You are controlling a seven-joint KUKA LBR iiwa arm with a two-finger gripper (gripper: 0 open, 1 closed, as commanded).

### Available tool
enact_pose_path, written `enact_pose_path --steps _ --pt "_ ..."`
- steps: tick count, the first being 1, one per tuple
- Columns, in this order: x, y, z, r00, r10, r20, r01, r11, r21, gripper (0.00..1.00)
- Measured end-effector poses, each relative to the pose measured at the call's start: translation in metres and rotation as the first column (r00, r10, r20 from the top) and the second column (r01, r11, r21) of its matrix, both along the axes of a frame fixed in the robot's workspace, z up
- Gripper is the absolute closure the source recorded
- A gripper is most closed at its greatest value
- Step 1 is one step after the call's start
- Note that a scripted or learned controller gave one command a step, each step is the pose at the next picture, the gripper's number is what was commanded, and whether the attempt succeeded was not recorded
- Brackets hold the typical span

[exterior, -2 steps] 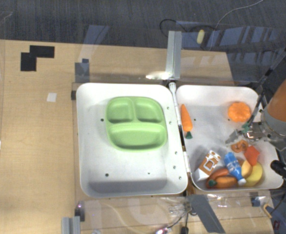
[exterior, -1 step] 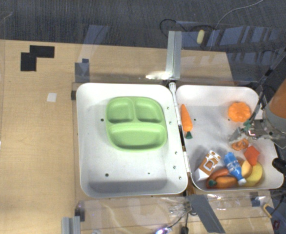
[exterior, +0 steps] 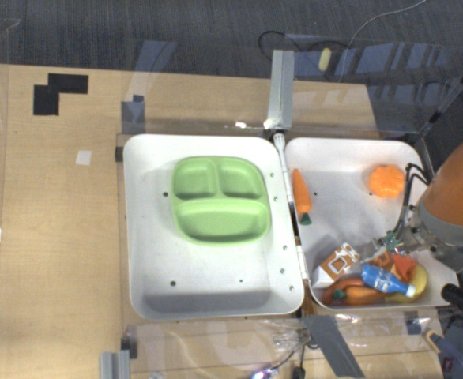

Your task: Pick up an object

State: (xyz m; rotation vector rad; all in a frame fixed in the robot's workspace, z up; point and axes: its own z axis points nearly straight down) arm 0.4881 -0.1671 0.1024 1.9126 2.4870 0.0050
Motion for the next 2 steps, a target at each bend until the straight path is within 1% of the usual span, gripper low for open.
enact_pose_path --steps 1,2 --pt "0.038 0.088 0.084 0.998 -0.067 0.002 0.067 0.998 0.001 1.0" --pt "0.018 0.032 0.015 0.999 -0.031 0.039 0.032 0.999 -0.01 1.0"
